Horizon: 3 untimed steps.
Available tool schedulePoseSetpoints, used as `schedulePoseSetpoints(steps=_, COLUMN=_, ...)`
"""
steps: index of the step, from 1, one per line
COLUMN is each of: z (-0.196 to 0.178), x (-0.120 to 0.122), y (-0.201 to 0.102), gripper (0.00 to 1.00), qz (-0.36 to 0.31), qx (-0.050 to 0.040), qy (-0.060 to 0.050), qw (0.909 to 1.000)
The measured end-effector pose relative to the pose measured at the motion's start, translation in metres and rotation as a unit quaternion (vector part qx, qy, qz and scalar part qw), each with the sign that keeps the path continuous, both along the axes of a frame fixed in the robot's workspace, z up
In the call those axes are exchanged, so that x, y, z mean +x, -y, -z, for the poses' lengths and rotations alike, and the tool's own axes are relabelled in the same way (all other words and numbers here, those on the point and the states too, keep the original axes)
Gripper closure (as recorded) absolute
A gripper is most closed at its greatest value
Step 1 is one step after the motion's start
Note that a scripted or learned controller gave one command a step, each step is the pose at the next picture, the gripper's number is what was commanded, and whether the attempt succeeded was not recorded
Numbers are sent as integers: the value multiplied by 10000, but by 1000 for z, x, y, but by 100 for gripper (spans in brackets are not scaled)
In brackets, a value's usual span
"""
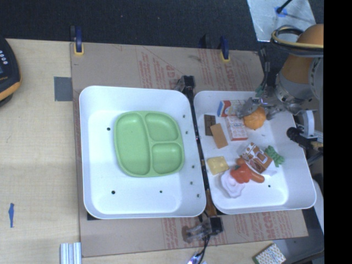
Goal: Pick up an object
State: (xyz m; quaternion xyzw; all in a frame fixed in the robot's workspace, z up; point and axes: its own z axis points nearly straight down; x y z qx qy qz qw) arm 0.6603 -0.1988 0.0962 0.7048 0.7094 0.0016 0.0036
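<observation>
I can't tell how my gripper [258, 108] is set; it sits low over the right bin's [291, 197] far corner, against the orange ball [254, 119]. I judge the pick underway but unproven: nothing is clearly lifted. Nearer than the ball lie the brown block [218, 135] and red toy [242, 175]. The green tray [148, 143] fills the left bin [99, 197].

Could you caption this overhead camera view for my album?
End effector at an orange item in the right bin; green tray in the left bin.
</observation>
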Motion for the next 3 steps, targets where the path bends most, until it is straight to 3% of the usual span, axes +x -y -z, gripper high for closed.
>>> schedulePoseSetpoints(steps=1, z=0, x=-127, y=-16, gripper=0, qz=30, qx=10, qy=-21, qw=10000)
schedulePoseSetpoints(steps=2, z=3, x=-52, y=-48, gripper=0, qz=-12, qx=16, qy=-20, qw=10000)
schedulePoseSetpoints(steps=3, z=5, x=-146, y=-5, gripper=0, qz=41, qx=9, qy=-89, qw=10000)
